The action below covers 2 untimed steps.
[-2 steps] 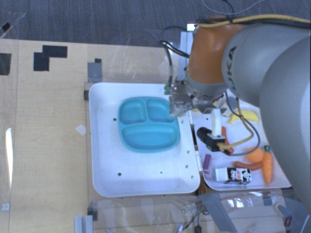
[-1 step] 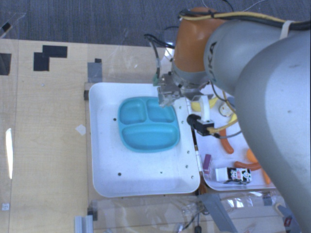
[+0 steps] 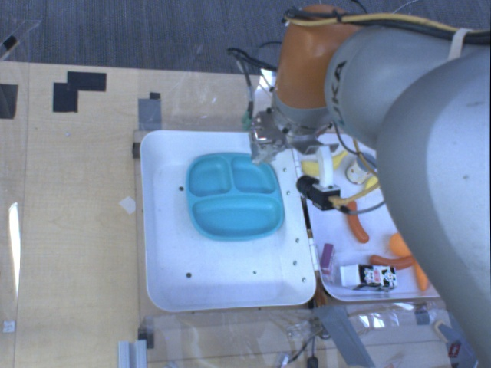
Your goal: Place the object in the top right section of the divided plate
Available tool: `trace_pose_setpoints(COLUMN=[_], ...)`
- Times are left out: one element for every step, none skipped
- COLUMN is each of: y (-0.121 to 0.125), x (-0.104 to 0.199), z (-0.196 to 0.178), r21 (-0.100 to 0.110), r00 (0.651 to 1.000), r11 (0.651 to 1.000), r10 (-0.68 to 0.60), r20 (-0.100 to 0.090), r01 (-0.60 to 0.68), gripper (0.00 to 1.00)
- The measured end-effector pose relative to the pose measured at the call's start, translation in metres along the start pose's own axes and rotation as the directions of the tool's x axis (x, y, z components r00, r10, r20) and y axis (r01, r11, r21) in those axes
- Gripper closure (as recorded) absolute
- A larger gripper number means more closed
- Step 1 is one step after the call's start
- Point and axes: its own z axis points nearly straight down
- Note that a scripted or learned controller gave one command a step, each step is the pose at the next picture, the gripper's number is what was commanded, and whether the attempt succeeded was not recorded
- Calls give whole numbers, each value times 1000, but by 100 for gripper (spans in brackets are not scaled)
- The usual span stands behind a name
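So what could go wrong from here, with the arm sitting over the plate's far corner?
1. The gripper sits right at the top right edge of the blue plate, beside the bin wall; a drop here might land on the rim or outside.
2. I can't tell whether it holds anything, so the release may be empty.
3. The arm hides much of the right bin and its cluttered items.

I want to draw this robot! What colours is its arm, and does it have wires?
The arm is big, round and smooth grey, with an orange band above the wrist. Thin black and yellowish cables run along its top. The end effector is small, silvery metal.
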Motion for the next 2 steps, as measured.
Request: trace_pose_setpoints(y=[2, 44], x=[29, 32], z=[0, 15], r21=[5, 6], r00=[990, 932], r11=[990, 932], r10=[-144, 362], r20=[-1, 2], r01=[144, -362], gripper=[100, 100])
